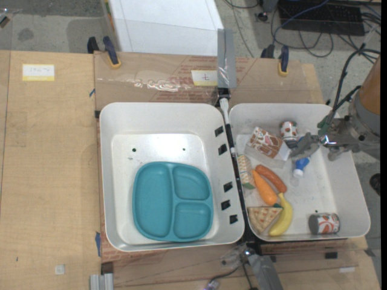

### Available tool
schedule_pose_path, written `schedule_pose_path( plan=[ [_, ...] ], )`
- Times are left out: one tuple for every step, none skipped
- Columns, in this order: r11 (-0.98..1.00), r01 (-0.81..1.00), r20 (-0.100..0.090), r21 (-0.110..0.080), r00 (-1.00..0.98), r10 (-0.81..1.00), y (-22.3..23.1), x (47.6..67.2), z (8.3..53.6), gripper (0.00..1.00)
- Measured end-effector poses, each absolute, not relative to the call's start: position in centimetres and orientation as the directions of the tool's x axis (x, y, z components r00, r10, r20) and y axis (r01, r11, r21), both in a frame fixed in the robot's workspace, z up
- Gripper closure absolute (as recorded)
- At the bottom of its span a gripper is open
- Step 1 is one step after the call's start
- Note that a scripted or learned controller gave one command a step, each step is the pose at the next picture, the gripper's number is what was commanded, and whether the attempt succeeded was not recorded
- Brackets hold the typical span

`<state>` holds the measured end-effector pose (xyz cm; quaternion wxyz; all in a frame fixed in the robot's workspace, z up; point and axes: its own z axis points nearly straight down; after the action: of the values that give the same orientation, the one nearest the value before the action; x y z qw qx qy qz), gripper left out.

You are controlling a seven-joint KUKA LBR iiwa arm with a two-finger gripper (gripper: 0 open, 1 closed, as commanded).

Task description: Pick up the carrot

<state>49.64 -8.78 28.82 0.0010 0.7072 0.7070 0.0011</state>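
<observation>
The carrot (264, 189) is orange and tapered. It lies in the right bin (357, 213) near its left side, slanting from upper left to lower right. A red-orange sausage (271, 177) lies right against its upper side. My gripper (300, 144) hangs over the upper middle of the same bin, up and to the right of the carrot and apart from it. It sits just above a small blue-and-white bottle (298, 167). Nothing shows in its grasp.
The right bin also holds a snack packet (265, 142), a small red-and-white can (288, 128), a banana (282, 217), a pizza slice (262, 216), a tin can (324, 223) and a pale cob-like piece (243, 168). A teal divided plate (173, 200) lies in the left bin (115, 162).
</observation>
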Motion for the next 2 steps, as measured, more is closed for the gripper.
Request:
schedule_pose_path(
  plan=[
    [-0.008,1.0,0.0,0.001,0.008,1.0,-2.0,49.2,19.1,0.0],
    [0.039,0.999,0.001,0.001,-0.039,0.999,-7.3,48.5,9.4,0.0]
  ],
)
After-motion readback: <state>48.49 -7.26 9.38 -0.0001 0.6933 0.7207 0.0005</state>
